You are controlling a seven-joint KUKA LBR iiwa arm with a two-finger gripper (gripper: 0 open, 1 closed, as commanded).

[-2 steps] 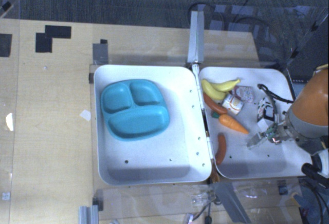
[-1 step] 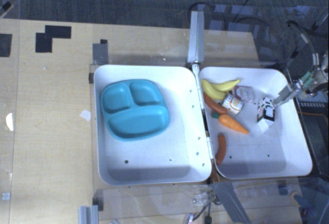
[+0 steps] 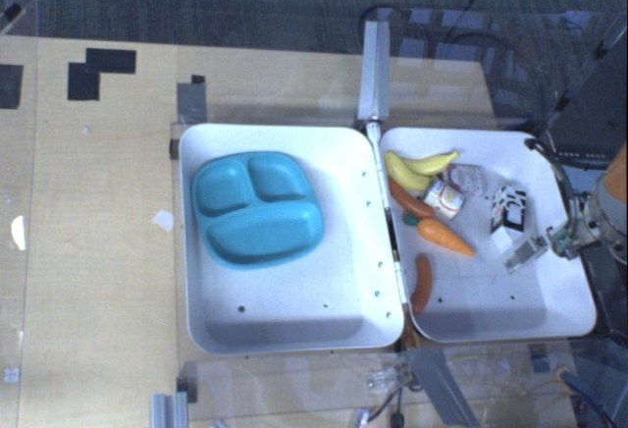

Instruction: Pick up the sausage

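The sausage [image 3: 422, 282], reddish-brown and slim, lies upright along the left wall of the right bin [image 3: 549, 318], near its front. My gripper [image 3: 527, 252] hangs low over the right side of that bin, about a hand's width to the right of the sausage and apart from it. Nothing shows in its grasp. The grey arm with its orange band [image 3: 616, 179] comes in from the right edge.
The right bin also holds a banana [image 3: 420, 166], a second reddish sausage-like piece [image 3: 408, 202], a carrot [image 3: 446, 237], a small jar [image 3: 446, 199], a crumpled packet [image 3: 467, 179] and a black-and-white item [image 3: 510, 205]. A blue divided plate [image 3: 257, 207] sits in the left bin [image 3: 294, 318].
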